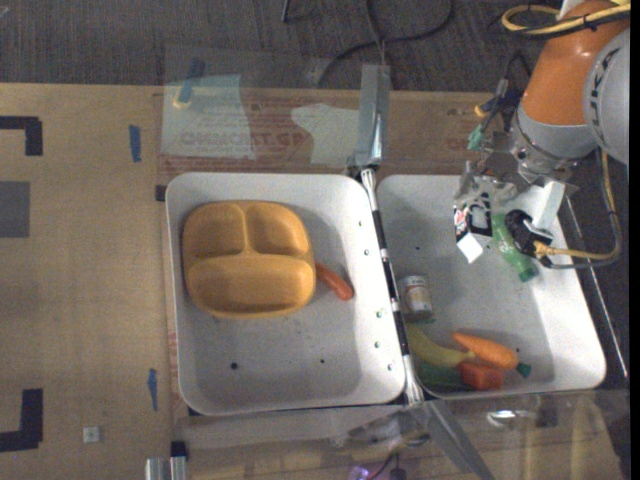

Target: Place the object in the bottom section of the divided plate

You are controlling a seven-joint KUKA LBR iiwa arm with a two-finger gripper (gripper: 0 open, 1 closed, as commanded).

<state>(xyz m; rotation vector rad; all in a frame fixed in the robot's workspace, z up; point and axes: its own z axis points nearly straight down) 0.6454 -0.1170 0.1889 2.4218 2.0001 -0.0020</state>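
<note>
Divided plate (247,257), yellow-orange and moulded into three sections, sits in the upper left part of the left bin (290,368). Two small sections lie along its far edge and one wide section along its near edge; that wide near section is the target. An orange carrot-like piece (335,282) lies in the left bin, touching or just beside the plate's right edge, outside every section.

The gripper (487,215) hangs over the upper part of the right bin (560,338), well apart from the plate. Whether its jaws are open or closed cannot be told from this angle, and nothing can be seen held between them.

The step in hand looks like choosing and picking up an object. To do it well, the arm should come straight down over one item, close around its narrow middle, lift clear of the wall between the bins, then lower over the centre of the wide near section before letting go, so the item does not roll over the ridge.

Counted: two white bins; one plate with three sections; one carrot-like piece in the left bin. In the right bin: one small jar (415,295) near the left wall, one yellow banana (432,349), one carrot (486,349), one small red piece (483,375) and one green object (512,253) beside the gripper.
</note>
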